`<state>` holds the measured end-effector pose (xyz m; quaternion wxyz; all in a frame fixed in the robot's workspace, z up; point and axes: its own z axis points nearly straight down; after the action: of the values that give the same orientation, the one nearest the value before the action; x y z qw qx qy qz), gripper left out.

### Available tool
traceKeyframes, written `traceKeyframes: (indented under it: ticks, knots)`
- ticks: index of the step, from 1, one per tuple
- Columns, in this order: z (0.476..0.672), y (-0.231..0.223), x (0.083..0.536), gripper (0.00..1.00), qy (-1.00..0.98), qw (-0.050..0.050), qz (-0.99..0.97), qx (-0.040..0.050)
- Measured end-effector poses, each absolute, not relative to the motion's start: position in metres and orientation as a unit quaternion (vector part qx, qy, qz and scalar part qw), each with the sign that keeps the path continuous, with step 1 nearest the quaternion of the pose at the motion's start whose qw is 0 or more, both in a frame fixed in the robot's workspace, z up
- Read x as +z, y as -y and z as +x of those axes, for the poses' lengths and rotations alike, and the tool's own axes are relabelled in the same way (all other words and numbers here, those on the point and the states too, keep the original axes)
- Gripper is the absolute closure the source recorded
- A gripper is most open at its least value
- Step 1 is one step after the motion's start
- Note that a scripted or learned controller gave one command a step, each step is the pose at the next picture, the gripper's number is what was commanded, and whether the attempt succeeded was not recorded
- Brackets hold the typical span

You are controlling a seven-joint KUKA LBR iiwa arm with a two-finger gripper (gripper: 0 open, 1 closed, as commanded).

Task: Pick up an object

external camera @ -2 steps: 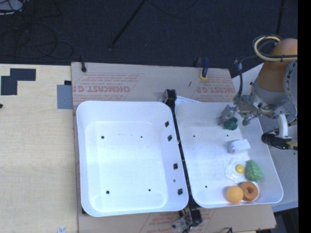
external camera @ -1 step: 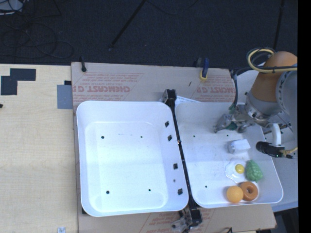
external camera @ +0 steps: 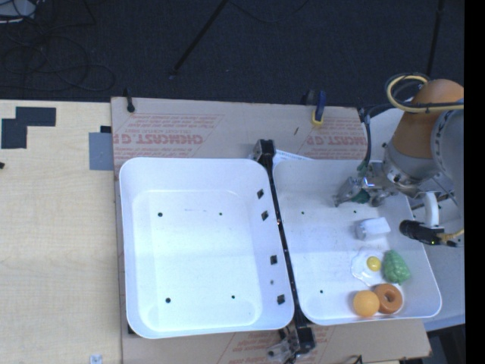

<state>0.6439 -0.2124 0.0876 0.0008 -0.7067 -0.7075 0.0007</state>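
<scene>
Hand (external camera: 355, 196) low over right bin (external camera: 318, 233), arm reaching from right; grip state unclear.

Toys (external camera: 379, 275) in right bin (external camera: 318, 279) — near corner, arm (external camera: 424, 142) behind

You see 2 white bins: left bin (external camera: 144, 203), right bin (external camera: 318, 279). Gripper (external camera: 355, 196) low in right bin's upper part. Below it: white block (external camera: 371, 227), fried egg (external camera: 367, 266), green lump (external camera: 395, 267), orange ball (external camera: 366, 303) touching brown ring (external camera: 389, 299).
</scene>
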Motion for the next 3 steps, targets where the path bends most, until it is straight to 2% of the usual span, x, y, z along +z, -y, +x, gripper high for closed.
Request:
traceKeyframes:
  ticks: [1,2,3]
  knots:
    - [0.644,0.212,0.098,1.00,0.708,0.001,-0.706,0.0010]
    - [0.644,0.215,0.187,1.00,0.707,-0.002,-0.707,-0.0006]
    - [0.607,0.128,0.249,1.00,0.710,0.001,-0.705,-0.0017]
